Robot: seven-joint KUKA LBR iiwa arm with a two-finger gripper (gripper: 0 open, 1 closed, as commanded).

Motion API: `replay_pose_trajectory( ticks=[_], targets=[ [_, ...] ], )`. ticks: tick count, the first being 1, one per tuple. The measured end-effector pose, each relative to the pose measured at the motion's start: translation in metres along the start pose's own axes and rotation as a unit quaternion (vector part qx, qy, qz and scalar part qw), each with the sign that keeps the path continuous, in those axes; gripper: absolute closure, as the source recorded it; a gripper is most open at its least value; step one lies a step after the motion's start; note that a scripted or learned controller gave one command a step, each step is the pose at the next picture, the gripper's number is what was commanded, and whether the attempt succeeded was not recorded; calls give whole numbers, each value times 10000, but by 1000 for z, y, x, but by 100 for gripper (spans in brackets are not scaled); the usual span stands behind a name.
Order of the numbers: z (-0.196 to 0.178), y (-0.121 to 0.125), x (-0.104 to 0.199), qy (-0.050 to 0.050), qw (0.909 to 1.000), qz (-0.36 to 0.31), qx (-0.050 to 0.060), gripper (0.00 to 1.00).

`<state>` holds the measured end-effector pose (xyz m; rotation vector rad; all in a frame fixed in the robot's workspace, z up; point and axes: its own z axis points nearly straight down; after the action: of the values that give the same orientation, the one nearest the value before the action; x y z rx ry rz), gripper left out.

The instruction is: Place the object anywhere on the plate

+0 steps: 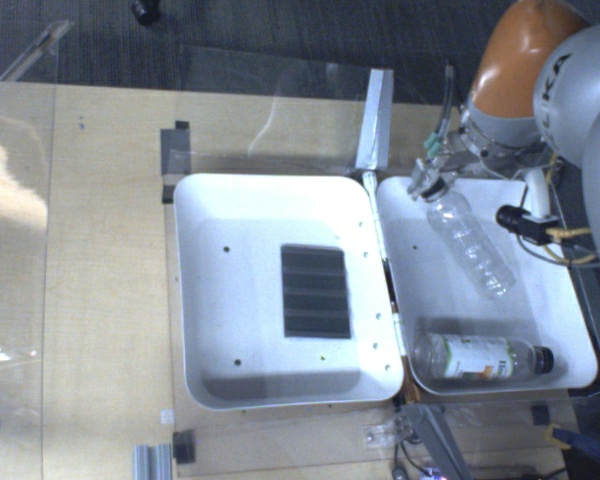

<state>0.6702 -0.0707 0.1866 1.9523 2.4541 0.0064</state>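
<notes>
While the left bin (205, 268) carries a dark ribbed plate (315, 290) lying flat near its middle, nothing rests on that plate. Its white floor shows a few small dark holes around the plate, and its right wall runs just beside the left wall of the right bin (570, 338).

Moving rightward, the right bin holds two bottles. One, a clear plastic bottle (472, 241), lies tilted across the upper half of the bin, its neck up toward the far left corner and its base pointing down to the right. Along the near wall lies a second bottle (488, 356) on its side, with a pale label and a dark cap at its right end, well apart from the plate.

At the top of the right bin, the gripper (427, 180) sits at the neck end of the clear bottle, touching or very nearly touching it. How wide its fingers stand cannot be told from this slant, nor whether the bottle's neck lies between them. Above it rises the grey arm (580, 78) with its orange band.
</notes>
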Motion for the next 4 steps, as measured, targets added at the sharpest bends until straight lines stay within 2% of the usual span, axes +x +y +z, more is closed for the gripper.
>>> replay_pose_trajectory(
  ticks=[1,2,3,4],
  targets=[
    [-2,2,93,7,9954,-961,3,100],
    [0,5,86,8,9902,-1394,-5,100],
    [-65,5,78,3,9658,-2594,-14,100],
    [-129,-29,81,3,9396,-3423,-11,100]
  ],
)
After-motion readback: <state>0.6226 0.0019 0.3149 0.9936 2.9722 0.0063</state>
